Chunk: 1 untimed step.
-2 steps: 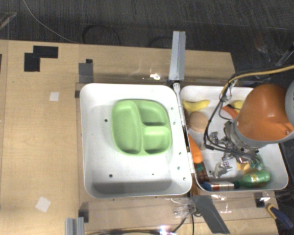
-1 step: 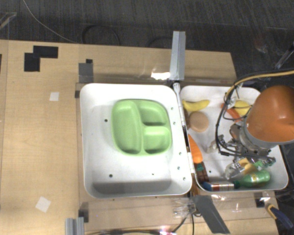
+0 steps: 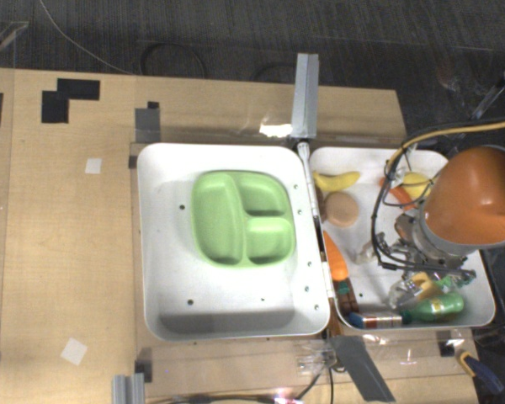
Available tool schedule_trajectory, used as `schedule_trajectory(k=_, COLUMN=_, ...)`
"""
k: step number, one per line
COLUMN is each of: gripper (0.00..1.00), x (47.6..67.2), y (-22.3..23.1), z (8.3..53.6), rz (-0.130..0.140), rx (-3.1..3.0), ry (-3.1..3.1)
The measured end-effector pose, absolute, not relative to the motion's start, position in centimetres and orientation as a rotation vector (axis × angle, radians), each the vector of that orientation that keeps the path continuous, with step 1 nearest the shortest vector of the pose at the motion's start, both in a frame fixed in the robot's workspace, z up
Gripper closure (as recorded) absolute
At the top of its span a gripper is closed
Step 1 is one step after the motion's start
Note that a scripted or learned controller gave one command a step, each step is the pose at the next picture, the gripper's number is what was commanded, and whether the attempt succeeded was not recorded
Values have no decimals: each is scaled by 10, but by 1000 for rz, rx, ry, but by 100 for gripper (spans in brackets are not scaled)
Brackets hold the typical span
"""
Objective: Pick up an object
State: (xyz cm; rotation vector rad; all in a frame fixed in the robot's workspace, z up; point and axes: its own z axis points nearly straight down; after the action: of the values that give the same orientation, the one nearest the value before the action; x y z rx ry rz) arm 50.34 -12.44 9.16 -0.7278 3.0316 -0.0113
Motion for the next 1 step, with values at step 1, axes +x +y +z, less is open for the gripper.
schedule_trajectory(k=1, gripper=0, x=505, y=-97, z=92, rz=-24, rx=-847, ry=3001)
